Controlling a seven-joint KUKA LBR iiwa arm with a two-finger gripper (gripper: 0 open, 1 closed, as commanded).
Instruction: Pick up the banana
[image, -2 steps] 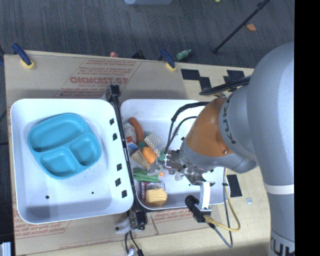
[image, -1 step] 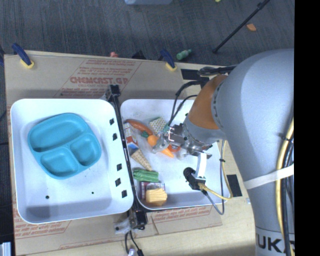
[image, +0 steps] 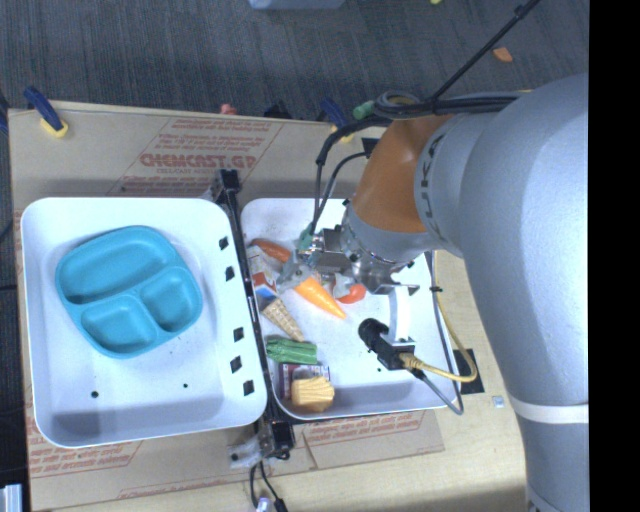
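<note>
Pincer (image: 325, 255) sits low in the right bin (image: 425, 390), over the toy food; whether it is parted or grips anything, I cannot tell. No banana identifiable: candidates are a yellow item (image: 312, 393) and orange cone (image: 322, 297) below it. Pick not shown done.

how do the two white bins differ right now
The left bin holds one thing, a blue divided tray; the right bin holds several small toy foods, among them an orange carrot and a green piece. The arm hangs over the right bin, not the left. Both are shallow and white.
</note>
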